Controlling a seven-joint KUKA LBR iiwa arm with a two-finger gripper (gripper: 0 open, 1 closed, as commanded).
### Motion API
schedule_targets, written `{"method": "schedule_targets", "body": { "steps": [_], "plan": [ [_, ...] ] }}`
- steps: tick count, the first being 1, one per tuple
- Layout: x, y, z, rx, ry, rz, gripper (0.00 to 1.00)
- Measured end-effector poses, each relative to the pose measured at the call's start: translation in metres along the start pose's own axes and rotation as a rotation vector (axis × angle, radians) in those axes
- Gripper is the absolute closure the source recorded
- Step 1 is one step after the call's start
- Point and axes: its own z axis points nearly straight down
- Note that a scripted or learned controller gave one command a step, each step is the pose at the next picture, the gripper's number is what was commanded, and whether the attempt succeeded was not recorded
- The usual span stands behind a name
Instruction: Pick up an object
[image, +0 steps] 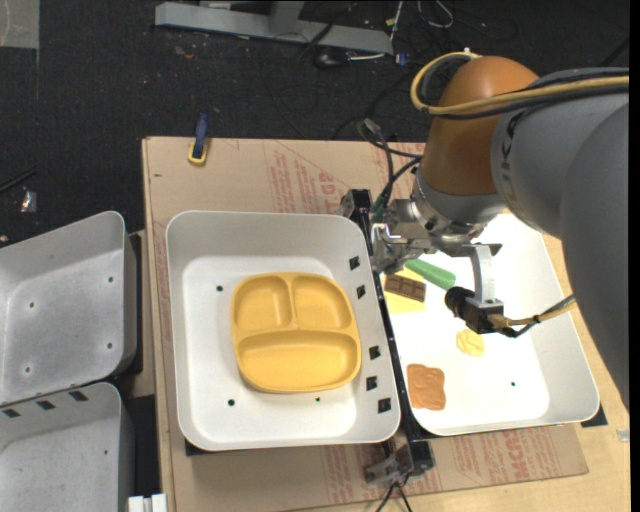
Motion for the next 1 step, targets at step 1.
{"method": "schedule_targets", "body": {
  "steps": [1],
  "plan": [
    [0.0522, 0.0162, -0.0122, 0.0, 0.0, 0.0, 1.0]
  ]
}}
